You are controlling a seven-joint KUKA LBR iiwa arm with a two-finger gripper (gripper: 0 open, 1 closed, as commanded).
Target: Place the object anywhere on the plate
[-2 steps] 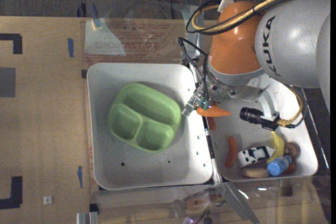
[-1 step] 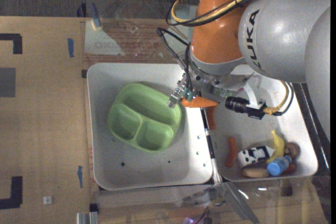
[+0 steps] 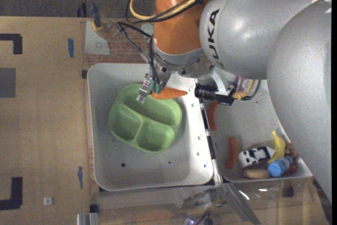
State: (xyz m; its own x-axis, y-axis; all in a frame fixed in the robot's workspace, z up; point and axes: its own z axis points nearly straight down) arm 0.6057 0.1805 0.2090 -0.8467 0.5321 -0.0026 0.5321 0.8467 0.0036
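A green plate with three compartments lies in the left white bin. Over the plate's upper right rim my gripper points down and is shut on the left end of an orange carrot. The carrot sticks out to the right, level, just above the rim. The wrist with its orange band hangs right above and hides the bin's far edge.
The right bin holds two red sausage-shaped pieces, a yellow banana, a blue bottle, a white-and-black toy and a tan piece. The arm's grey body covers the upper right.
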